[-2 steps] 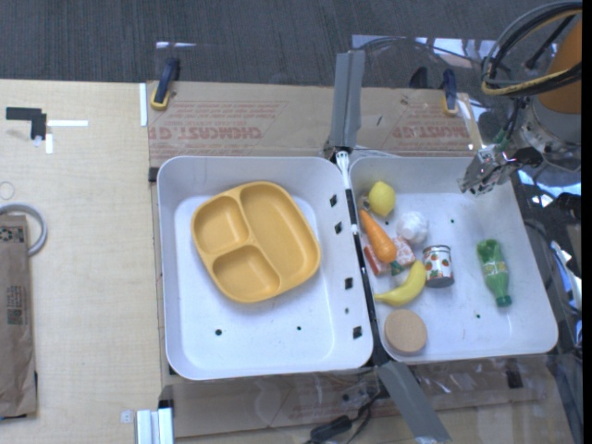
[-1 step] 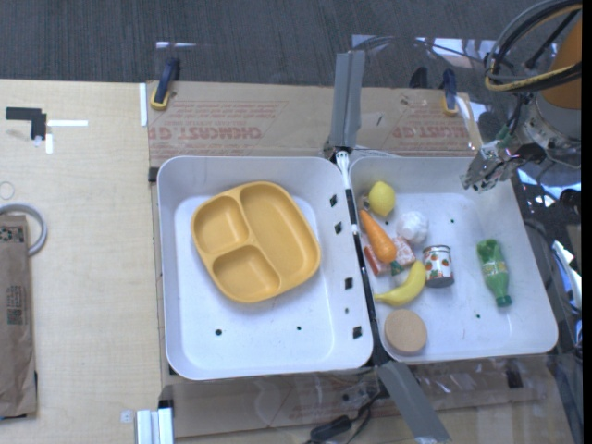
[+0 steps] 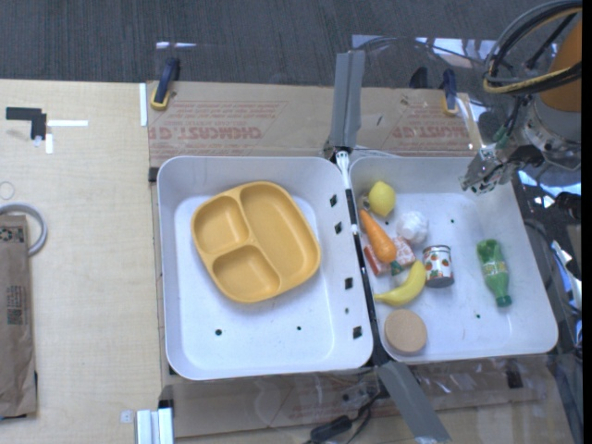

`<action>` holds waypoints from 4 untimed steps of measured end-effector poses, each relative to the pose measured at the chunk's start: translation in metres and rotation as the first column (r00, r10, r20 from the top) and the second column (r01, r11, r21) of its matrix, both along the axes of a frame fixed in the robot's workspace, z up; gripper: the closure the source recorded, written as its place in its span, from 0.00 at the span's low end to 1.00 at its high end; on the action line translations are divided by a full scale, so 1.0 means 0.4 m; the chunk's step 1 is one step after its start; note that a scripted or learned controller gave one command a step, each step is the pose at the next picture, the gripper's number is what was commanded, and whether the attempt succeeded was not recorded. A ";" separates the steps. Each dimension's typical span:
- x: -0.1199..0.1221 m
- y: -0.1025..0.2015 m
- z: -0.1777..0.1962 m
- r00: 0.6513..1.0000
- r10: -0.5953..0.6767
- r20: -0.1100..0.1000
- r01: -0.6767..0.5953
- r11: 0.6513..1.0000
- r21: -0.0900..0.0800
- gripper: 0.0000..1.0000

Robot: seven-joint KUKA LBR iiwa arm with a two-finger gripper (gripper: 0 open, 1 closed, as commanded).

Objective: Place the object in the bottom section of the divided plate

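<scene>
**Arm at the right bin's far corner, plate waiting in the left bin**

We see the gripper above the far right corner of the right bin, hanging from the grey arm, whose orange band shows at the frame's upper right. It sits too small and cluttered for us to say how it is set; we cannot tell its state. Nothing shows in it.

The divided plate, yellow, lies flat in the left bin, toward that bin's upper middle, turned at a slant. We count three sections: one long section along the right side and two smaller ones on the left. All three show bare yellow.

The loose items all lie in the right bin, crowded along its left wall. We note a lemon farthest back, a carrot just in front of it running along the wall, and a pale crumpled item beside the carrot. A small can stands near the middle, touching or nearly touching a banana. A round tan disc lies nearest the front edge. A green bottle lies on its side well apart from the cluster, toward the bin's right.

Which item is the task's object we cannot tell.
</scene>
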State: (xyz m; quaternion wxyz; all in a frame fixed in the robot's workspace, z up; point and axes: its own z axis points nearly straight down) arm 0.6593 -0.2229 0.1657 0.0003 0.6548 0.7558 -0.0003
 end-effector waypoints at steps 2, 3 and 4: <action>0.005 0.002 -0.094 0.959 0.285 0.004 -0.285 0.959 -0.004 1.00; 0.001 0.001 0.032 1.000 0.011 0.002 -0.011 1.000 -0.002 1.00; 0.004 0.001 0.054 1.000 0.015 0.004 -0.015 1.000 -0.004 1.00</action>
